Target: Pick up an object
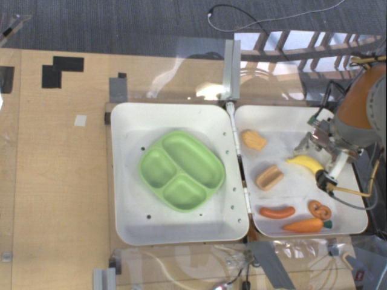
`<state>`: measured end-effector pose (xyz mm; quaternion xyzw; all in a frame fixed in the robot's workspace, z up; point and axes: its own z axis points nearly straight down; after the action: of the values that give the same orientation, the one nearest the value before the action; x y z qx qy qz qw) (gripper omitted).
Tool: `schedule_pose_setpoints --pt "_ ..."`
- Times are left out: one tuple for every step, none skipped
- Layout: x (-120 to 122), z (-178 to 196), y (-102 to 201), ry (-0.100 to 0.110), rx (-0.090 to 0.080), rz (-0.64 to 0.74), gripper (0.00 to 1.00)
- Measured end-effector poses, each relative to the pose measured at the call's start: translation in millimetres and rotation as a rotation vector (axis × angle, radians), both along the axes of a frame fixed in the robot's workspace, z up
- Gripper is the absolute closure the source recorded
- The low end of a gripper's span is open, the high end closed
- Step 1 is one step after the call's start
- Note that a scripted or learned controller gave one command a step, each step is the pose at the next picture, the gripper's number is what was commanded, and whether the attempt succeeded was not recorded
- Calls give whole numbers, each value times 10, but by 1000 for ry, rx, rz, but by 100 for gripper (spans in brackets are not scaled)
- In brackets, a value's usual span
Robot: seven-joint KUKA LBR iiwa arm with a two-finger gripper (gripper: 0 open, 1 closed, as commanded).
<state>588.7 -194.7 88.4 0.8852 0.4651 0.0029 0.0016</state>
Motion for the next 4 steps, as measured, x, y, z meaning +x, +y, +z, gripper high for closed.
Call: schedule_pose_setpoints --pt "-161 466 427 4 0 256 0" --pt "-95 6 18 -3 -4 266 0" --pt "-210 7 31 -5 -2 208 0" --pt "-210 8 30 -5 -4 234 0"
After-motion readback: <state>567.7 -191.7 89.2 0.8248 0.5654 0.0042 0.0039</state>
